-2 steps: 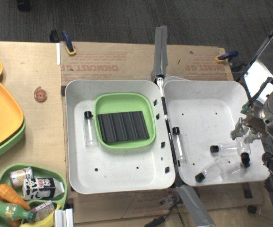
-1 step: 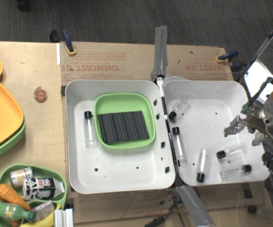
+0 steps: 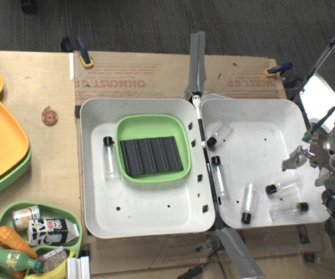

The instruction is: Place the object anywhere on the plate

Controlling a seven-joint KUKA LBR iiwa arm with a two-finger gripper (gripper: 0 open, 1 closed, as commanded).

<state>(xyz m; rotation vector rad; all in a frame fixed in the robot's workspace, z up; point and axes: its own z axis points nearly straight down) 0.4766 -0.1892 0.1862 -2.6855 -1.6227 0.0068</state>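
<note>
Clear plastic vial (image 3: 108,156) lies beside square green plate (image 3: 153,125).

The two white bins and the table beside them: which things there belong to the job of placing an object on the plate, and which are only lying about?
Job:
green plate bearing a dark ribbed block
clear vials with black caps, candidates to place
gripper

Lying about:
yellow trays
green bowl of toy food
clamps
small pink disc
</note>
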